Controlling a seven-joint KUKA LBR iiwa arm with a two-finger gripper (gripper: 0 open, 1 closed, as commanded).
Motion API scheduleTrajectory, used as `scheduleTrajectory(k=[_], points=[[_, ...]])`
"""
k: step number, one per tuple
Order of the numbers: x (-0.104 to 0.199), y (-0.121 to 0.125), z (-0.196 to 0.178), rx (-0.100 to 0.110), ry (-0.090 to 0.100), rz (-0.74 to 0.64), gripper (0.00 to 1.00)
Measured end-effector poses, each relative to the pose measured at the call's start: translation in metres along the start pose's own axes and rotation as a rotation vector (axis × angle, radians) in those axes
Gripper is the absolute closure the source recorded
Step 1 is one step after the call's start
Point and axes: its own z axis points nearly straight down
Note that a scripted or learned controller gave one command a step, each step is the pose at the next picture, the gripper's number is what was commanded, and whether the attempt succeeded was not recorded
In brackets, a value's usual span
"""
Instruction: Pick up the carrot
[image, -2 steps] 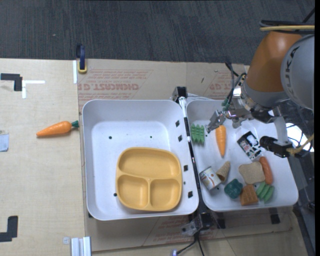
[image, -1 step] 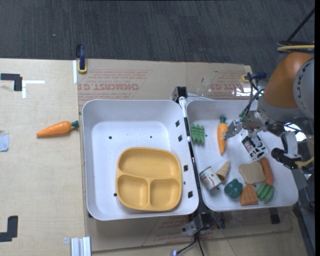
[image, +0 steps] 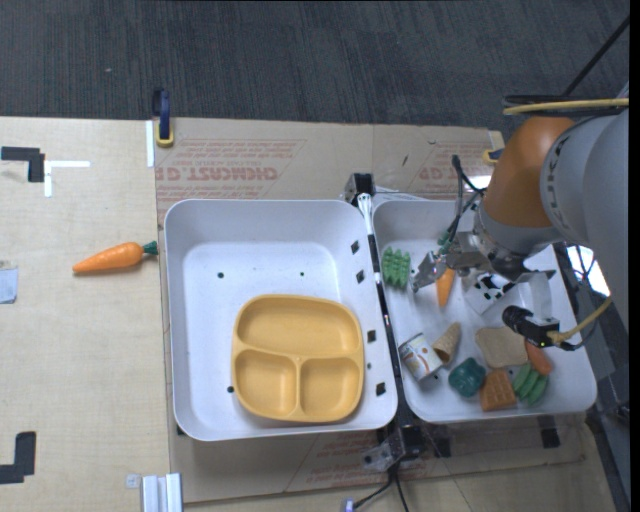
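The gripper (image: 447, 268) hangs over the right bin (image: 420, 216), its fingers closed on the top of the carrot (image: 445, 290), which points tip-down just above the bin floor, so the grasp looks made and the lift under way; a second carrot (image: 110, 259) lies on the cardboard bench (image: 80, 400), well left of the left bin (image: 200, 300); dark carpet (image: 300, 50) lies beyond.

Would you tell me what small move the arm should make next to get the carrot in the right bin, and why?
Probably a short, straight lift. The gripper sits at the wide end of the carrot in the right bin. The green toy lies close beside it, so moving sideways might knock it.
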Motion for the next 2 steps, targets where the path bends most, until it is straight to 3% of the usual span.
scheduleTrajectory(k=[1, 2], points=[[-0.001, 0.000, -0.009, 0.002, -0.001, 0.000, 1.00], [0.057, 0.031, -0.100, -0.002, -0.001, 0.013, 1.00]])
